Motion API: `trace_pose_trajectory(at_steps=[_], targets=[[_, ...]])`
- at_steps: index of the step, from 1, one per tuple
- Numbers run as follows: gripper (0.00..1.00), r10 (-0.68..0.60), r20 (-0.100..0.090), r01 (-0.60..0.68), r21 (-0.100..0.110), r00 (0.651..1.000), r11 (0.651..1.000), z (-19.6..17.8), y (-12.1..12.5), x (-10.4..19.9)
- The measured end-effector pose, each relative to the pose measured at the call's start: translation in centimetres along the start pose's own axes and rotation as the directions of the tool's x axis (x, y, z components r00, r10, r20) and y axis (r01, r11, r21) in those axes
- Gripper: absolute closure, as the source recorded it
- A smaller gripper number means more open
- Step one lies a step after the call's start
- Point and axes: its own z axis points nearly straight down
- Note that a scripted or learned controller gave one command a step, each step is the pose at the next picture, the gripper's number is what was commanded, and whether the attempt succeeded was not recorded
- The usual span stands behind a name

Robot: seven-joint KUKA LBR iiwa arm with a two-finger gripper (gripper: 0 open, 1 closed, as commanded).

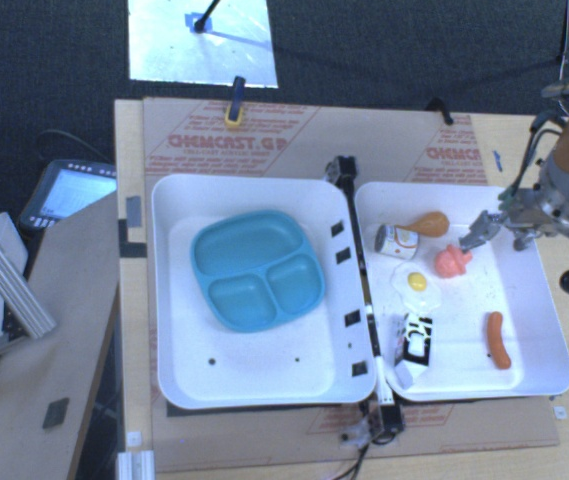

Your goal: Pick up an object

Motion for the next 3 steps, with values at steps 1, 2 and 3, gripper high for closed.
trace_pose_trajectory(at_steps=[1, 2, 3], targets=[[0.0, -0.003, 0.003, 0.003, -0.013, 1.0, 1.0, -0.8, 0.3, 0.1], [0.0, -0.002, 0.002, 0.002, -0.01, 1.0, 1.0, 5.4, 0.4, -0.3], [0.0, -0.002, 0.002, 0.002, -0.01, 1.0, 1.0, 10.6, 0.4, -0.3]])
